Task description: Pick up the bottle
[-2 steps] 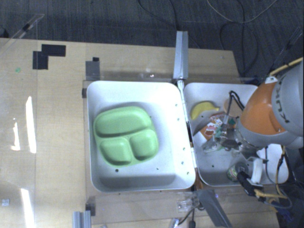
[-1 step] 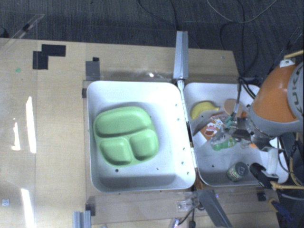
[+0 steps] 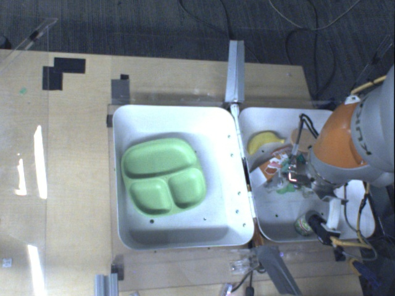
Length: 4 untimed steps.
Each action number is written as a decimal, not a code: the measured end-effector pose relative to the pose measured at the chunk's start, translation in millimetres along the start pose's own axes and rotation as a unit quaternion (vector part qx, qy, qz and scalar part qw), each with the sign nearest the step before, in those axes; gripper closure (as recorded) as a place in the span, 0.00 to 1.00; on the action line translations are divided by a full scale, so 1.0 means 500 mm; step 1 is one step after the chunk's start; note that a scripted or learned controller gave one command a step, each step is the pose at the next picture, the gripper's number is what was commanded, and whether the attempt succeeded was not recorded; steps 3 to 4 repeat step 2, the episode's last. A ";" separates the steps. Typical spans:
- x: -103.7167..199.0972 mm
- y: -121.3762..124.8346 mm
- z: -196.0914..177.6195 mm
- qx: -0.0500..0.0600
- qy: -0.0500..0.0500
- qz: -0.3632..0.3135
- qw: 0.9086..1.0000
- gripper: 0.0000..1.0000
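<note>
In the right bin [image 3: 276, 216], the gripper [image 3: 289, 176], its opening unreadable, should centre on the bottle, indistinct amid clutter [image 3: 272, 164].

The grey arm [image 3: 378, 128] reaches in from the right, its hand [image 3: 291, 176] lowered beyond the orange band [image 3: 336, 139].

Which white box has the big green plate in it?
The bin on the view's left: the green three-part plate lies in it. The other bin has the gripper over it instead.
</note>
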State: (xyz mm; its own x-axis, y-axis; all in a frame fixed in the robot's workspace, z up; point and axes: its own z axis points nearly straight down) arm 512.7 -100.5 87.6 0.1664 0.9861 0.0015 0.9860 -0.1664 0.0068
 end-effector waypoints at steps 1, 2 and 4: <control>0.003 0.004 -0.020 -0.002 0.000 -0.002 1.000 1.00; -0.073 -0.034 -0.345 0.000 -0.002 -0.206 0.979 1.00; -0.073 -0.034 -0.345 0.000 -0.002 -0.206 0.979 1.00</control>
